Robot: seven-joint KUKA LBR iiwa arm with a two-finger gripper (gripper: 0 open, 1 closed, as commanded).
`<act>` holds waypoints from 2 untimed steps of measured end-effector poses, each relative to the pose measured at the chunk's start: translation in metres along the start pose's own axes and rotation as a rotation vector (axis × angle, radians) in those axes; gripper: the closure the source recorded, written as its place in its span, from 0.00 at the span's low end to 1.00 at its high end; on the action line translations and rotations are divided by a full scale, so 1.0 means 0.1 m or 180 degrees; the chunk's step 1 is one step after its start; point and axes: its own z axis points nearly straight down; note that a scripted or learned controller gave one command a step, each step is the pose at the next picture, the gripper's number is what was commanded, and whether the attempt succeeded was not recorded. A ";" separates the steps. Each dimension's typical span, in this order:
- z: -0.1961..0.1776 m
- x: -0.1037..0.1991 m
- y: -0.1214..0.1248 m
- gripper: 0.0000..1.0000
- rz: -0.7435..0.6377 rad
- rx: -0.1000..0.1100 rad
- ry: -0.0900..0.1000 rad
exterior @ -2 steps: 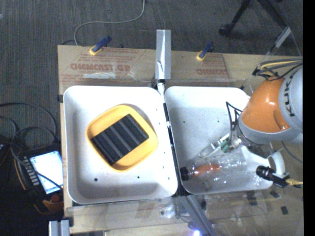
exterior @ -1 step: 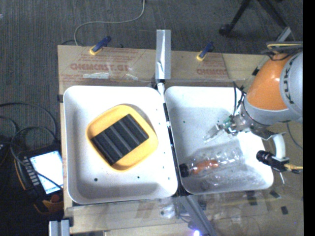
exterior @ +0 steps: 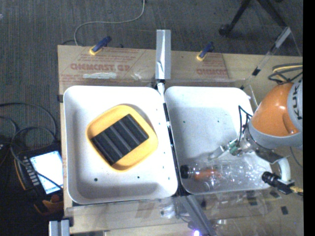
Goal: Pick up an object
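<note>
A clear plastic bottle (exterior: pixel 224 173) with a black cap lies on its side along the front wall of the right bin (exterior: pixel 197 112), cap pointing left. My gripper (exterior: pixel 228 149) hangs low in that bin, just above and behind the bottle's middle; nothing is visibly held in it. The arm's orange band (exterior: pixel 276 115) looms over the bin's right edge. In the left bin (exterior: pixel 78 181) rests a yellow rounded-square object (exterior: pixel 122 136) with a black ribbed top.
A metal divider post (exterior: pixel 163 53) stands behind the gap between the bins. Cardboard with two blue-and-yellow clamps (exterior: pixel 100 44) lies behind them. A tablet (exterior: pixel 45 168) and cables sit on the floor at the left.
</note>
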 end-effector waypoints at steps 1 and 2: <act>-0.51 -0.06 0.41 0.00 0.0795 0.0044 0.0009; 0.01 0.06 0.34 0.00 0.0266 0.0014 -0.0008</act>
